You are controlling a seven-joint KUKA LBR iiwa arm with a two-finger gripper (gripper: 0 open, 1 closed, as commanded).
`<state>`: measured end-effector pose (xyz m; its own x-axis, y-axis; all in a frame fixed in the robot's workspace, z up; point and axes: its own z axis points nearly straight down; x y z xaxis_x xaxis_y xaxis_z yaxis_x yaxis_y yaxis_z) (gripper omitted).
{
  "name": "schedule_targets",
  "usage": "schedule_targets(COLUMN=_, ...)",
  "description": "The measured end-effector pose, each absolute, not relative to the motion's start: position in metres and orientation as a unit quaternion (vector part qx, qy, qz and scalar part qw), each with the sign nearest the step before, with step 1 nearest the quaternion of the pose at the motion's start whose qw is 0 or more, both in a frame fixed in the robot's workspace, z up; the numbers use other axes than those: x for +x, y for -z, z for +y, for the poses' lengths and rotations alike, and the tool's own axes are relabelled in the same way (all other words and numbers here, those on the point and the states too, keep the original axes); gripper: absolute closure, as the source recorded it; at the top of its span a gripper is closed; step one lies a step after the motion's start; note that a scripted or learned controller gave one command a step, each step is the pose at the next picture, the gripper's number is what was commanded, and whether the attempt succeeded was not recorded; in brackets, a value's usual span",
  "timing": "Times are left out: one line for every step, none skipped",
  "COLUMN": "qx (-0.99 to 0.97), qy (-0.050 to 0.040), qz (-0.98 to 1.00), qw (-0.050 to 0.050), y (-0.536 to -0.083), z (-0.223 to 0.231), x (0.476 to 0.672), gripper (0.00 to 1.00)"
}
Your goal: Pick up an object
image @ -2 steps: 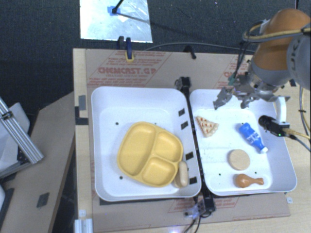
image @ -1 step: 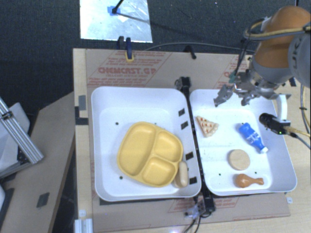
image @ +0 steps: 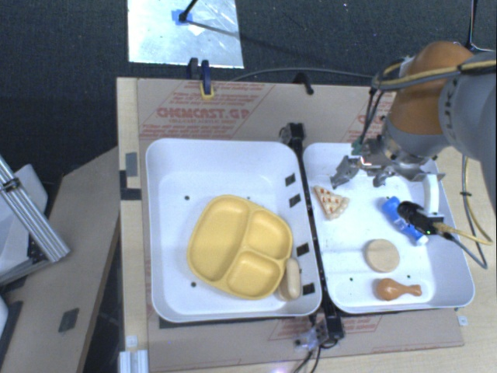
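White left bin: holds a yellow divided tray; a beige roll lies touching its near right edge.
Right bin: holds a pizza slice, a round tan disc and a brown drumstick.
Gripper: over the far part of the right bin, fingers spread, nothing between them.
Pizza slice: just beside the gripper, near the bin's left wall.
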<state>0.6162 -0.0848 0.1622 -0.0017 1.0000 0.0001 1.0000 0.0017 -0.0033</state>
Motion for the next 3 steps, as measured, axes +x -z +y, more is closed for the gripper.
schedule_targets(qx=-0.707, qy=-0.0009, qz=-0.707, qw=0.001, y=-0.101, z=-0.09, x=0.614, gripper=0.0)
schedule_targets(qx=-0.706, qy=0.0028, qz=-0.708, qw=-0.002, y=-0.09, z=-0.09, x=0.618, gripper=0.0)
schedule_targets(qx=-0.706, qy=0.0073, qz=-0.708, qw=-0.005, y=-0.105, z=-0.088, x=0.621, gripper=1.0)
